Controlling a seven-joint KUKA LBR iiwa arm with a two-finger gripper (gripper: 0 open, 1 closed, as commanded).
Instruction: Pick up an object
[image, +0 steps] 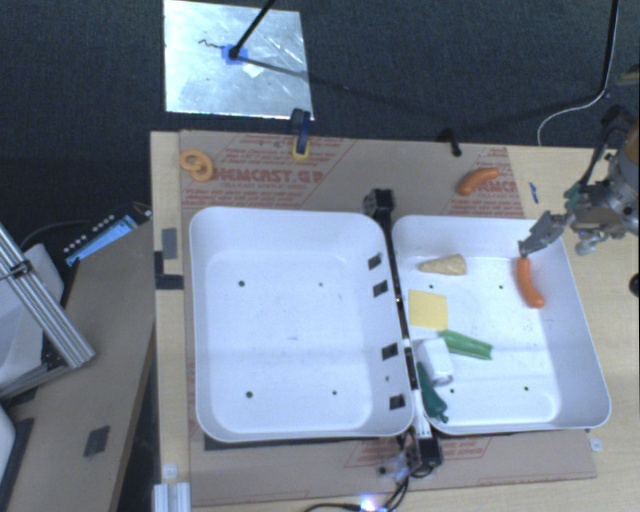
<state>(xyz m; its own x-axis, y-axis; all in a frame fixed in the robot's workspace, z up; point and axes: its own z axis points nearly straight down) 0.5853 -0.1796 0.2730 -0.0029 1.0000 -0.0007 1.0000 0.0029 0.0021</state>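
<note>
The right bin (560, 395) holds several small items: an orange sausage (530, 282) near its right wall, a beige wedge (443, 265), a flat yellow square (429, 309), a green pod (468, 345), a white block (435, 360) and a dark green piece (433, 397) against the left wall. My gripper (560, 240) hangs over the bin's far right corner, just above and behind the orange sausage. Its fingers stand apart, open, with nothing between them.
The left bin (290, 320) sits beside the right one, with black clips along the shared wall. On the cardboard behind lie a second orange sausage (478, 181), an orange ring (197, 165) and a yellow clamp (299, 135). A foil sheet (238, 60) lies further back.
</note>
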